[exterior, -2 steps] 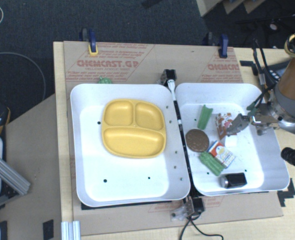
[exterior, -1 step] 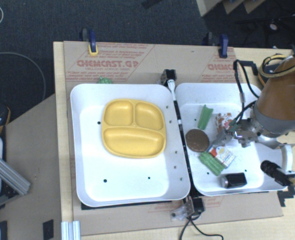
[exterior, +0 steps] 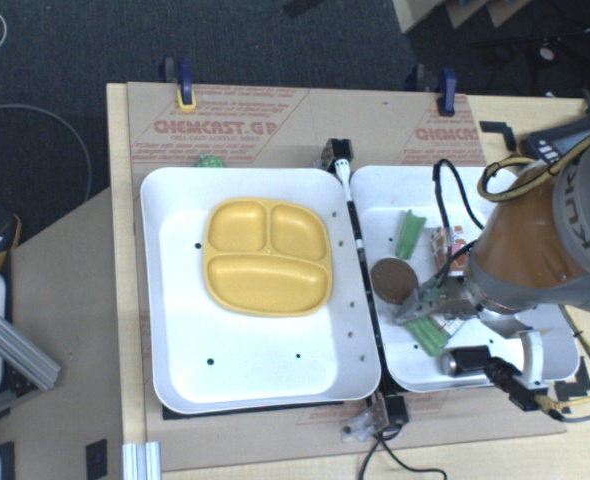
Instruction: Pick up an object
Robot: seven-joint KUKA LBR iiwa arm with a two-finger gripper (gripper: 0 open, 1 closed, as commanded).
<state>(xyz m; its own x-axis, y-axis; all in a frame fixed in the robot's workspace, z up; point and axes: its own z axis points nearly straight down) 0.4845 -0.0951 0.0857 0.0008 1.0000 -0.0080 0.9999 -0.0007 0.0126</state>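
Green plastic pieces [exterior: 411, 234] and a brown disc [exterior: 394, 279] lie in the frame's right bin [exterior: 375, 193], looking light, stiff and graspable across narrow edges; the gripper [exterior: 437, 306] hovers there, jaw state unreadable.

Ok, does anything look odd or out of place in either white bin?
Nothing stands out. The yellow divided plastic plate lies flat in the left white bin; the brown round disc and green rectangular pieces sit loose in the right white bin.
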